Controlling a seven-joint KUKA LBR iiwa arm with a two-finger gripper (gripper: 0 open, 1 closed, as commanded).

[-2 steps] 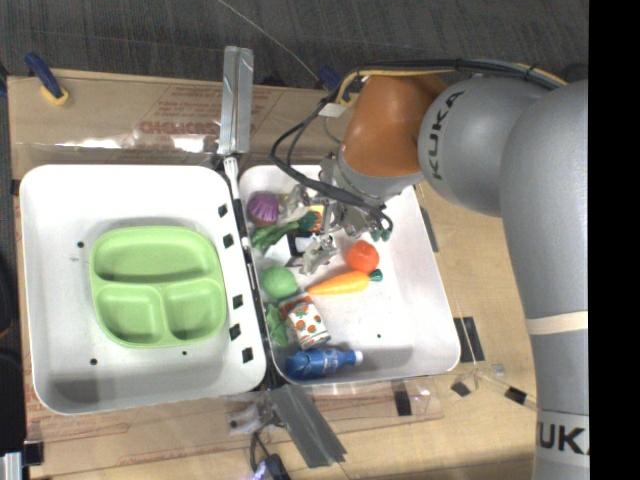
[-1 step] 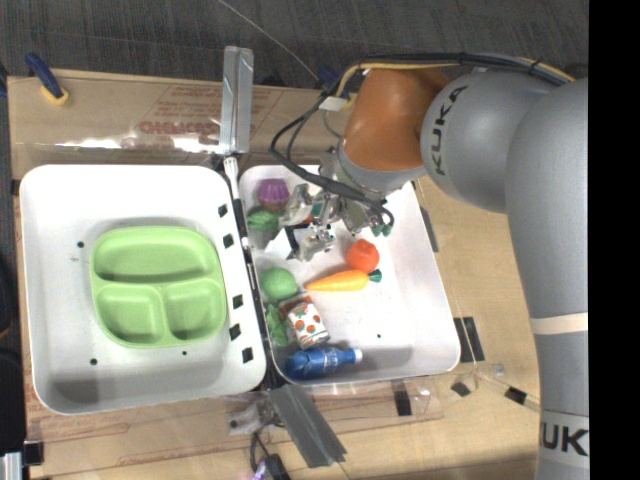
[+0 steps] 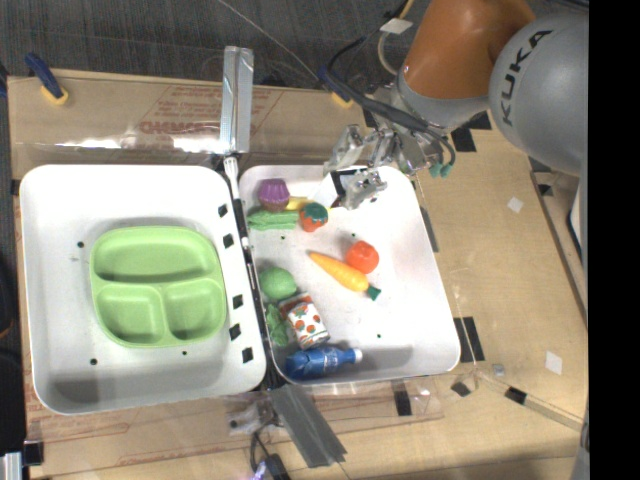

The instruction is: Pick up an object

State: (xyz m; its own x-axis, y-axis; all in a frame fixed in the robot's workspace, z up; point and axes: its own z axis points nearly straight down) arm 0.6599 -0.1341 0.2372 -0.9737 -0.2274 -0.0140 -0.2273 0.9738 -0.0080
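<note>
My gripper (image 3: 362, 185) hangs over the far edge of the right white bin (image 3: 425, 308), with nothing visible between its fingers. Just left of it lie a purple toy (image 3: 274, 191), a yellow piece (image 3: 297, 204), a green stick (image 3: 271, 221) and a small orange and green toy (image 3: 314, 216). In the bin's middle sit an orange tomato-like ball (image 3: 363, 256) and a yellow-orange carrot (image 3: 342, 272). Along the left wall and near corner are a green ball (image 3: 278, 284), a small patterned can (image 3: 306, 322) and a blue bottle (image 3: 322, 360).
The left white bin (image 3: 50, 298) holds a green divided tray (image 3: 158, 286). A metal bar (image 3: 237, 98) stands up at the far end of the divider between the bins. Cables run from the arm's wrist (image 3: 455, 38) above the right bin.
</note>
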